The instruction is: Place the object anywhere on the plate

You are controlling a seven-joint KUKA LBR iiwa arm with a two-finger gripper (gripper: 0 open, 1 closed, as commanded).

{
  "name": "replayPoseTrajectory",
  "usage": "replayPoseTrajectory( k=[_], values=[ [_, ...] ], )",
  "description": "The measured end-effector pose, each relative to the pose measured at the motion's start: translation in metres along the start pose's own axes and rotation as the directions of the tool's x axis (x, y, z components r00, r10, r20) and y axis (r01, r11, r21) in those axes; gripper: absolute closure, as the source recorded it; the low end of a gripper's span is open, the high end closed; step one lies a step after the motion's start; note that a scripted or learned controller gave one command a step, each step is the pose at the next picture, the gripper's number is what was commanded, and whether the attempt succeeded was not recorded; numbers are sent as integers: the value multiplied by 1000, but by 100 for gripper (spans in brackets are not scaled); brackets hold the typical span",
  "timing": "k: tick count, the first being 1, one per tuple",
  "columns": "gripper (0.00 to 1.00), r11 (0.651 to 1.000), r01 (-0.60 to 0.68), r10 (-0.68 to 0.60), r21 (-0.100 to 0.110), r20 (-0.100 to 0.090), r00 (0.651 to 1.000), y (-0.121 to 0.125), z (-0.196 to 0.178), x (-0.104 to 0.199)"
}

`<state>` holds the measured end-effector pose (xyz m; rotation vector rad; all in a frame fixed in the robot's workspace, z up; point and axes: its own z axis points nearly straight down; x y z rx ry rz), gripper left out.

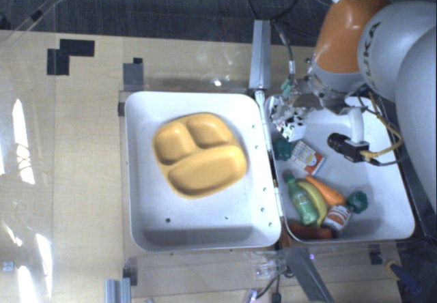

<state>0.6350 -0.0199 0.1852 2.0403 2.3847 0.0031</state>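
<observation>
Toy food [315,200] heaped in right bin [403,216], yellow divided plate [199,154] in left bin [140,179]; gripper [287,107] low at right bin's near-left corner, grip state indeterminable.

Plate [199,154]: yellow, three compartments, flat in the middle of my left bin, nothing on it. The object isn't identifiable; candidates are the toy foods piled in the right bin, at its near-left side.
</observation>
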Motion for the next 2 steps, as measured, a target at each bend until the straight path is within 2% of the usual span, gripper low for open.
replayPoseTrajectory(
  k=[1,2],
  values=[
    [100,996,89,-89,1,21,996,-13,-2,31],
    [100,994,110,-110,2,26,994,-13,-3,34]
  ],
)
